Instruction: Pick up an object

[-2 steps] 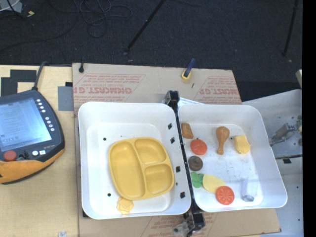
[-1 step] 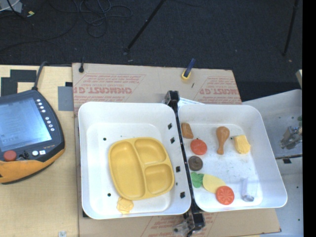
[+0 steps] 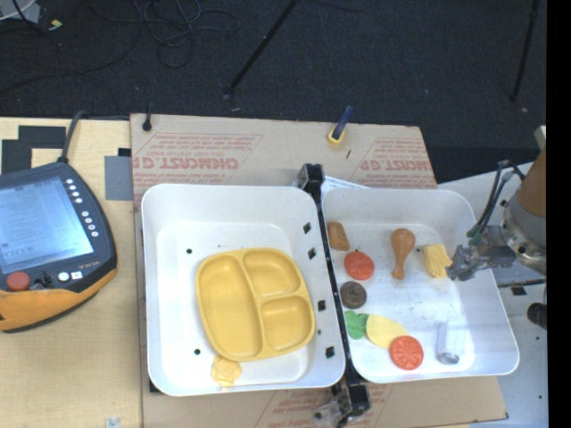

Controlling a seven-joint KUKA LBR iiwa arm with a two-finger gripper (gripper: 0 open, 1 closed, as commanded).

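The right bin [image 3: 482,217] holds several toy foods: a brown piece [image 3: 337,235], a red tomato [image 3: 359,265], a drumstick [image 3: 401,251], a yellow block [image 3: 435,260], a dark brown disc [image 3: 353,294], a green piece [image 3: 356,325], a yellow lemon shape [image 3: 384,331], an orange-red slice [image 3: 406,352] and a small grey object [image 3: 445,343]. My gripper [image 3: 464,266] hangs at the bin's right side, just right of the yellow block and close to it. Nothing shows held in it.
The left bin [image 3: 169,212] carries a yellow divided plate [image 3: 257,303], with a small yellow piece [image 3: 226,371] at its front edge. A handheld control pendant [image 3: 49,239] lies on the bench to the far left. Cardboard [image 3: 268,154] lies under both bins.
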